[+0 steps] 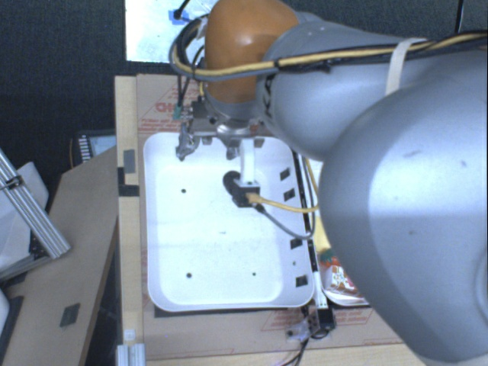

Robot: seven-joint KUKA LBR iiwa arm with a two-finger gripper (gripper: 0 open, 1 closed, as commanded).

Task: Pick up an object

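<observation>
The hand [207,149] hangs over the far end of the white bin [164,280], its fingers [184,148] apart with nothing between them; no pick is made yet. The one likely object, a red-and-white packet [341,279], lies beyond that bin's right wall, part-hidden under the arm [396,166]; reaching, closing and lifting all seem left.

End effector [207,151] above the far end of the left bin [200,239], arm [396,189] crossing from the right
</observation>
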